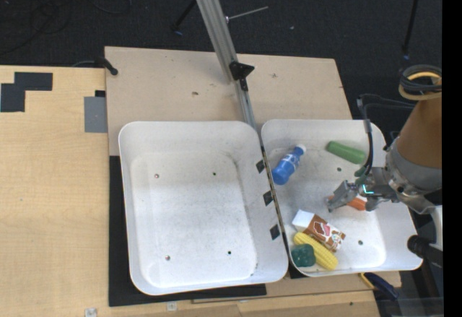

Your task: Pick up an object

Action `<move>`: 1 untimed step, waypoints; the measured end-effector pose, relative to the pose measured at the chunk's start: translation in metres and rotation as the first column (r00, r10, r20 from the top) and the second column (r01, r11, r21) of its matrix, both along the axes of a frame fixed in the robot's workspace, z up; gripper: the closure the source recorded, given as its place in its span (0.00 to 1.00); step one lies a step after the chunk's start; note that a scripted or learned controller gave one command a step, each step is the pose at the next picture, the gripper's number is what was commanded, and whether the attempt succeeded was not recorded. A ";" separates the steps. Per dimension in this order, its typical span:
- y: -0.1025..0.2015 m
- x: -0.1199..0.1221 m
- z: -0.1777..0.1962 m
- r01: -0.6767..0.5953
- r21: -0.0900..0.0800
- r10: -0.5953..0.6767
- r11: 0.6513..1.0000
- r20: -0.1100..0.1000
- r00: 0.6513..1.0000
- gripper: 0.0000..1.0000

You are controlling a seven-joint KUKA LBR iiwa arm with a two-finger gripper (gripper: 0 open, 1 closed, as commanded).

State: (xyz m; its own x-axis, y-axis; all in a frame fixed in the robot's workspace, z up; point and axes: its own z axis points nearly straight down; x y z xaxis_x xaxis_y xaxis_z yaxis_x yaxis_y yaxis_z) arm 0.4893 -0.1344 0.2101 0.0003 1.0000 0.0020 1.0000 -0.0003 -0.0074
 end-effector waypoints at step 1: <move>-0.001 0.001 0.002 0.003 -0.001 -0.003 1.000 0.004 1.000 0.00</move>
